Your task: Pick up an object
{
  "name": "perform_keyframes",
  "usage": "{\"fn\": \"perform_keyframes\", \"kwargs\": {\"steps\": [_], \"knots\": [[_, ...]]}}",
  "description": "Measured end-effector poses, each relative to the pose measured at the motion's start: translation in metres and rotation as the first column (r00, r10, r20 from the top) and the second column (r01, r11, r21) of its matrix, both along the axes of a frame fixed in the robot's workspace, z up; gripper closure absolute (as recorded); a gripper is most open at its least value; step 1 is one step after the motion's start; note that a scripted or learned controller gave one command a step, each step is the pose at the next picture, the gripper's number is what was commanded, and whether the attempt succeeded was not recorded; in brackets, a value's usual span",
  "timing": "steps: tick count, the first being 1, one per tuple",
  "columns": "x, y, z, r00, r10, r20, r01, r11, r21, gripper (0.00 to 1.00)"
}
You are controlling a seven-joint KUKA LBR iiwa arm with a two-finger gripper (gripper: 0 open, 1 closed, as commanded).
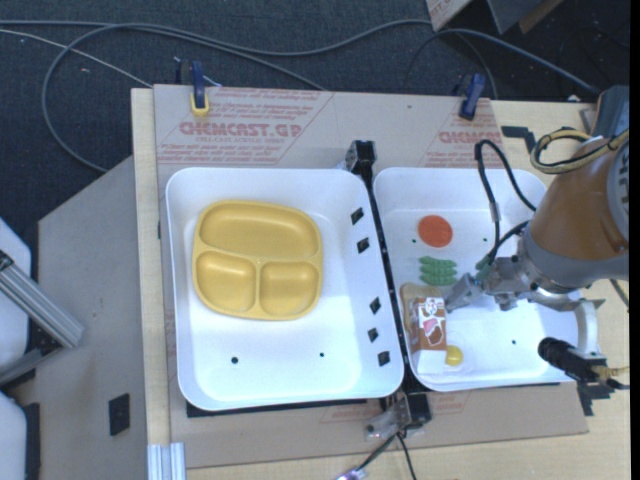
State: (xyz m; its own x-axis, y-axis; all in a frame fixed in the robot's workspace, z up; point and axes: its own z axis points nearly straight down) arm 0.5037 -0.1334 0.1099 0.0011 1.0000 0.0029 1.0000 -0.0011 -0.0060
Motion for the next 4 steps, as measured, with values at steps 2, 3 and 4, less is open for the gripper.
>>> {"fn": "perform_keyframes", "kwargs": {"steps": [2,3,4], "knots": [[0.001,0.0,-0.013,1.0,0.0,0.007,0.0,1.0,-0.001,1.0],[0.002,0.001,0.051,1.0,0.002,0.011,-0.002,1.0,-0.004,1.0],[0.006,0.003,0.115,1.0,0.003,0.014,-0.003,1.0,-0.005,1.0]]}}
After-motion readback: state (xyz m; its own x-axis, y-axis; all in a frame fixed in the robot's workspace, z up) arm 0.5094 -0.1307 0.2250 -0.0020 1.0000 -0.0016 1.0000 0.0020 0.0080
